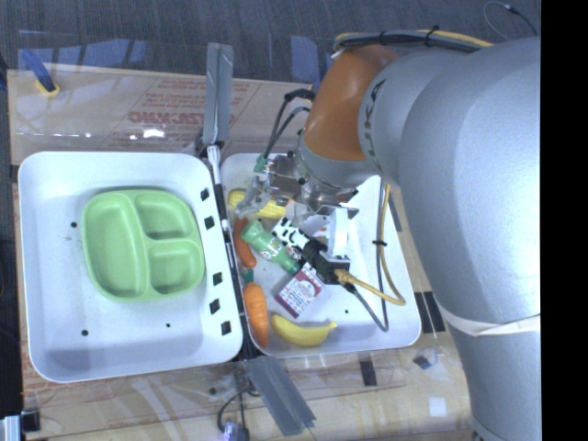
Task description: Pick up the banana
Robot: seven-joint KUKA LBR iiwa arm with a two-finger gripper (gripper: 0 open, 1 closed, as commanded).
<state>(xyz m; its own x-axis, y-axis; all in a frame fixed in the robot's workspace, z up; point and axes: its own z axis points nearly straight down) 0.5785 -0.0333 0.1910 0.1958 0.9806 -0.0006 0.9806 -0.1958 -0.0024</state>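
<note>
Hovering my gripper (296, 232), fingers' state untellable, I risk grabbing clutter; the banana (301, 331) lies below.

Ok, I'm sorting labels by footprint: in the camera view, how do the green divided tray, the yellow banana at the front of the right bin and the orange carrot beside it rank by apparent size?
1. Green divided plastic tray, clearly largest.
2. Yellow banana and orange carrot: similar in length, too close to rank.
</note>
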